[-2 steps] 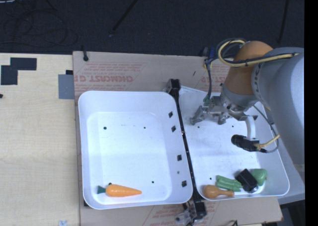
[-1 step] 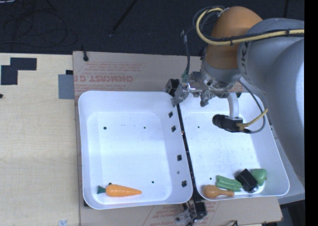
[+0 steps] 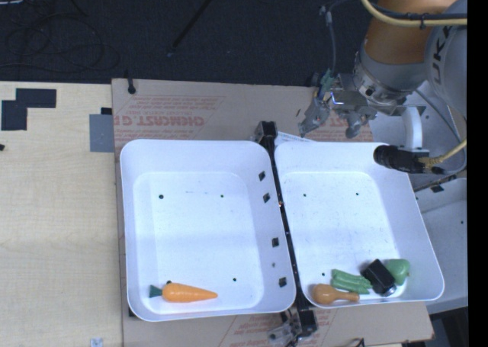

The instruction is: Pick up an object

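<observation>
Light wooden bench (image 3: 53,208) under cardboard sheet (image 3: 198,113), two white bins (image 3: 133,162).

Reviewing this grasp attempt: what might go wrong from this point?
1. The gripper hangs above the far rim of the right bin, far from every object, so a straight descent would likely close on nothing.
2. The pear, green pod, black block and green piece crowd the near corner; a grasp there may catch two or jam against the wall.
3. The carrot lies close to the left bin wall, leaving little finger room.
</observation>
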`<state>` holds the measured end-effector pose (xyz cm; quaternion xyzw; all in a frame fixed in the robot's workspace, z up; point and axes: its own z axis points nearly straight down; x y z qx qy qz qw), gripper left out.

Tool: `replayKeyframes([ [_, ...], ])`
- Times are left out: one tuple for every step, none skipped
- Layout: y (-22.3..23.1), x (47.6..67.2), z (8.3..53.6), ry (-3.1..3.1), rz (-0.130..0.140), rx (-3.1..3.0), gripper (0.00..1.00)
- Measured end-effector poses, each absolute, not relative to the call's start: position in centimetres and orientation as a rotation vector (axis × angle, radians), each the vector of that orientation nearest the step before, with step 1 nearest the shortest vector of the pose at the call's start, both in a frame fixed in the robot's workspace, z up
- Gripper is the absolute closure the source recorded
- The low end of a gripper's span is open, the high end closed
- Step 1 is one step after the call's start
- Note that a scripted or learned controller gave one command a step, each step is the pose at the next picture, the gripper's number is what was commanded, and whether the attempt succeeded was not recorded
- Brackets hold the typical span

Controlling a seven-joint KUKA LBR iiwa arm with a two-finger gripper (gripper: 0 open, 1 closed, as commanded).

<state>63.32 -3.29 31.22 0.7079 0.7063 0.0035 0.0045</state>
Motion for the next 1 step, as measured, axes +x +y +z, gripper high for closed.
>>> replayKeyframes([
  [1.72, 64.21, 17.93, 2.232, -0.011, 2.223, 0.0],
])
